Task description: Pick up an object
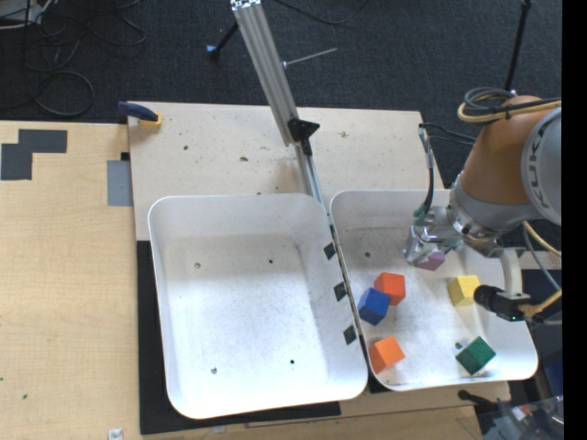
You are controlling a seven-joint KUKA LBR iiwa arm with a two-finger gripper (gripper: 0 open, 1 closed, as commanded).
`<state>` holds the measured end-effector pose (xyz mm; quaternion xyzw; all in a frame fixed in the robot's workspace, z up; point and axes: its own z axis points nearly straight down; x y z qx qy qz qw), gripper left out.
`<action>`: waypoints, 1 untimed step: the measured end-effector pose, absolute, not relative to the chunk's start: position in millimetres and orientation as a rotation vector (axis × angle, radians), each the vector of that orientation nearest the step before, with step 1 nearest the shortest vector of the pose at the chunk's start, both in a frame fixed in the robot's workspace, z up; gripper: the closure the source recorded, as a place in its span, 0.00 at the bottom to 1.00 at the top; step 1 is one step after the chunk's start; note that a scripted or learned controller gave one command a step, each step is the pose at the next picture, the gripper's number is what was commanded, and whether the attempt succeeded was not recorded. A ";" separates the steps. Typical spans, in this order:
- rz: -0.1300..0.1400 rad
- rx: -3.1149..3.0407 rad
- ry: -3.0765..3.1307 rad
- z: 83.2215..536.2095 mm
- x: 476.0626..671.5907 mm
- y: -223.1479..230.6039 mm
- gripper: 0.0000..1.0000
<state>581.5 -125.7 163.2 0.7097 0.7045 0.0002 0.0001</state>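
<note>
We see two bins side by side on the bench (pixel 220 149): the left bin (pixel 183 246) and the right bin (pixel 367 218), touching along a shared edge. A rail (pixel 271 67) runs from behind the bench down to that edge. The right bin holds six blocks. One block (pixel 431 260) lies farthest back, directly under the gripper (pixel 425 243). In front of it, a second block (pixel 391 286) touches a third (pixel 373 305) at its front left. A fourth (pixel 463 290) lies to the right. Nearest the front lie a fifth (pixel 386 352) and, right of it, a sixth (pixel 475 355)
</note>
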 end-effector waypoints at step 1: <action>0.003 2.226 2.213 220.5 573.0 -127.9 1.00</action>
